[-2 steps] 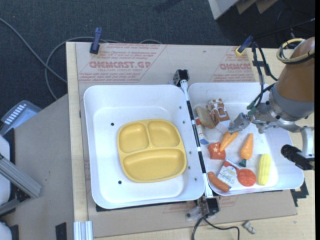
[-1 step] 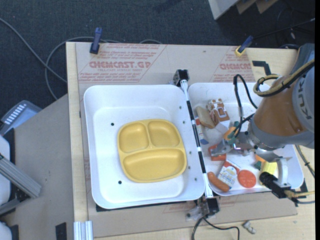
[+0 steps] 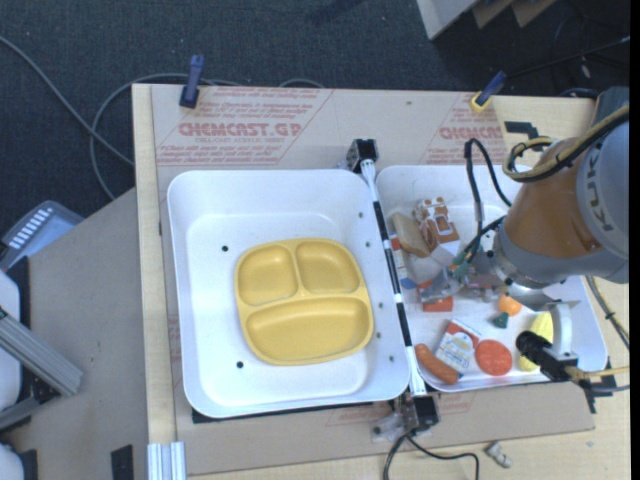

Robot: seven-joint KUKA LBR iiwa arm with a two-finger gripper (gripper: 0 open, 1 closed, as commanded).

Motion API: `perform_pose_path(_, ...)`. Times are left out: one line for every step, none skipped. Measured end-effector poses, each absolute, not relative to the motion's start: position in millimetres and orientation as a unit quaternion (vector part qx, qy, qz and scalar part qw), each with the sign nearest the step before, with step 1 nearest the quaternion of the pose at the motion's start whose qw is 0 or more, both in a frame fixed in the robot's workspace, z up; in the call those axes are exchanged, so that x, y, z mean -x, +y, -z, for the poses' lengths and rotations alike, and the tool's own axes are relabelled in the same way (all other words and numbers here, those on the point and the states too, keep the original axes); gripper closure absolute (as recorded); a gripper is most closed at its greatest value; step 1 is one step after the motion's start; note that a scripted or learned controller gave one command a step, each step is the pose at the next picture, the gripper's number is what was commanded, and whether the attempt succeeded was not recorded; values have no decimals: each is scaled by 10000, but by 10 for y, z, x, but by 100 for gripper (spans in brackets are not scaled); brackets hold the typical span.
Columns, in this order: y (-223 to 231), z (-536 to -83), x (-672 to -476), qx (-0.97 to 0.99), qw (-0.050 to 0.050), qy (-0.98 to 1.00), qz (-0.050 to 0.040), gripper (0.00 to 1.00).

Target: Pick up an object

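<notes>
The arm is reaching into the right bin, its claw sitting low among the small toys; whether the claw is open or closed, I cannot tell. A yellow tray is lying in the left bin.
</notes>
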State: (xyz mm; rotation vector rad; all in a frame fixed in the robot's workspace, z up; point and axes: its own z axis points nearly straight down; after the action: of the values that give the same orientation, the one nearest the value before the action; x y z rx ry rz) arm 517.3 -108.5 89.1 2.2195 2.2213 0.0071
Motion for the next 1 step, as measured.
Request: perform_pose_path(-1022,-894,-5145,-7081,55,7061,-23,0)
